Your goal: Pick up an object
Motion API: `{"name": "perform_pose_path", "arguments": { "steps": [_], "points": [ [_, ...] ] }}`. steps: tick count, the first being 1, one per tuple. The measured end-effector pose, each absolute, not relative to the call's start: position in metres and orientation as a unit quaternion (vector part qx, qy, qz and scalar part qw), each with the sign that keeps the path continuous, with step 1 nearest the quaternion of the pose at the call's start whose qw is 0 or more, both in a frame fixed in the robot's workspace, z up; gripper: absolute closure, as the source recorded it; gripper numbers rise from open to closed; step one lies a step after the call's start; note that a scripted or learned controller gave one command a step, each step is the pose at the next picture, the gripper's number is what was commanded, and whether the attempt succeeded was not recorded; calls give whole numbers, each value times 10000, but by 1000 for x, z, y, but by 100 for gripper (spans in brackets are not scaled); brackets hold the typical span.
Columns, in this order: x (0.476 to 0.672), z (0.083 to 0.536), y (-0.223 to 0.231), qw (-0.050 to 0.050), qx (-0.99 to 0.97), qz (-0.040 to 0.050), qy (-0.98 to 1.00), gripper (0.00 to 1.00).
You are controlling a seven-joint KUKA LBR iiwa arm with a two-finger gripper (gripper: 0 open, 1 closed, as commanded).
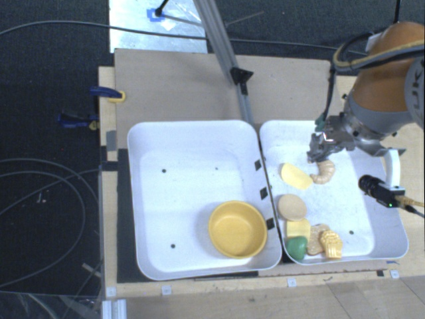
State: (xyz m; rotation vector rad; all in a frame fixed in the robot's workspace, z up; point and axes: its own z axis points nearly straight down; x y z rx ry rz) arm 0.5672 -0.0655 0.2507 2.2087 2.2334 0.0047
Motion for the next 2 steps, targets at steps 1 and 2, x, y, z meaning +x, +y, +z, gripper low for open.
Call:
{"name": "perform_pose_path", "arguments": {
  "steps": [1,2],
  "points": [
    [568,237,-13,-1,7033,10,7108,100],
    [563,230,34,-1,7036,9,7106,100]
  ]
}}
